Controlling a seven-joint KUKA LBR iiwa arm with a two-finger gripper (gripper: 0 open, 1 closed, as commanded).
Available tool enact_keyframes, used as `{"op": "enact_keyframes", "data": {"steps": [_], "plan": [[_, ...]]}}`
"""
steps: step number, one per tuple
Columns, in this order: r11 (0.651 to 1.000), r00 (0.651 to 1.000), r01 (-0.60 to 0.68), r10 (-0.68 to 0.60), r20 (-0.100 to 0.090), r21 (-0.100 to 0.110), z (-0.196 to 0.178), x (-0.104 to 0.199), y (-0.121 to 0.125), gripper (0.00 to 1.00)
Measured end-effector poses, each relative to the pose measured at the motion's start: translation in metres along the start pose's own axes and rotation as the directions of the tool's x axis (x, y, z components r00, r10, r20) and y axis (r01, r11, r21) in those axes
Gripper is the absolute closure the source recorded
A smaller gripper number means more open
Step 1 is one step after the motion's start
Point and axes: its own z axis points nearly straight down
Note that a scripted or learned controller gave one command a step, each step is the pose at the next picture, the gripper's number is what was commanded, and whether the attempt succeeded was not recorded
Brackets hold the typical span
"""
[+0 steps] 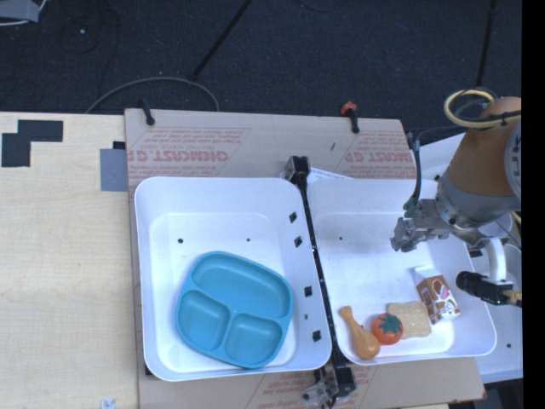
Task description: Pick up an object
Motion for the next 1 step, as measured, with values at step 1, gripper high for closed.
{"op": "enact_keyframes", "data": {"steps": [1], "plan": [[1.000, 1.000, 0.001, -0.001, 0.000, -0.001, -0.0568, -0.0010, 0.0106, 1.00]]}}
